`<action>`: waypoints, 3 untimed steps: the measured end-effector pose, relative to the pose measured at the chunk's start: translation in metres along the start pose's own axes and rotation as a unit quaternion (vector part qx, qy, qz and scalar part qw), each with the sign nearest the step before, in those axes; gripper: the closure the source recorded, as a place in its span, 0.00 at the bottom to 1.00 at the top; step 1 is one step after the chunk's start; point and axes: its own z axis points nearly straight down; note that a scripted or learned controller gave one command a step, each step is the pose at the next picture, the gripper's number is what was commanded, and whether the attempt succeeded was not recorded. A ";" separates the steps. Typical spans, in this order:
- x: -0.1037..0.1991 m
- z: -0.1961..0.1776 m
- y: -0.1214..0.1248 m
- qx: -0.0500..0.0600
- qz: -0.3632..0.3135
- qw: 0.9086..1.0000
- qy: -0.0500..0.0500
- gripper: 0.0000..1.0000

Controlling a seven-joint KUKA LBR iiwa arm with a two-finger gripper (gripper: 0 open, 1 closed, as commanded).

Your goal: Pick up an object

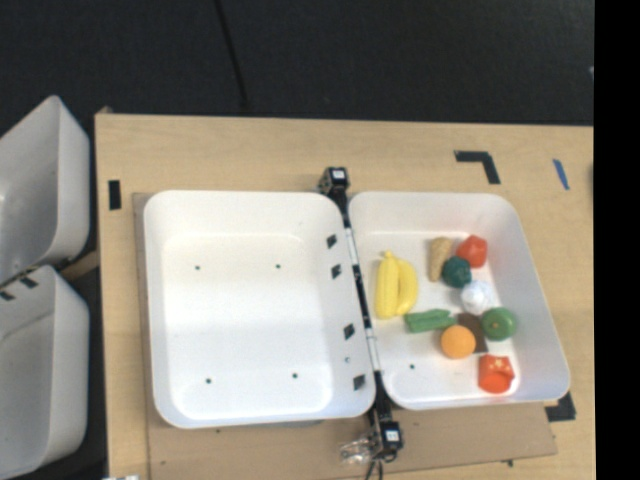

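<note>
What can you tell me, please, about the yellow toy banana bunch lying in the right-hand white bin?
The yellow toy banana bunch looks like smooth, glossy plastic, made of two or three curved fingers joined at a small stem at its far end. It lies flat on the floor of the right-hand white bin, running lengthwise beside the divider between the two bins. Its near end sits close to a green oblong toy, though contact is unclear. It lies apart from the other toys.

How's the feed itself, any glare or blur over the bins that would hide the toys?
Camera view: lighting is even and soft, with the left bin slightly washed out toward white; the right bin shows faint shadows under the toys; the image is mildly soft overall, yet the banana and orange ball stay distinct.
</note>
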 end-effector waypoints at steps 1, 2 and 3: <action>0.000 0.000 -0.017 0.001 0.001 1.000 0.001 1.00; 0.000 0.000 0.001 0.000 0.000 1.000 0.000 1.00; 0.000 0.000 -0.013 0.001 0.001 1.000 0.001 1.00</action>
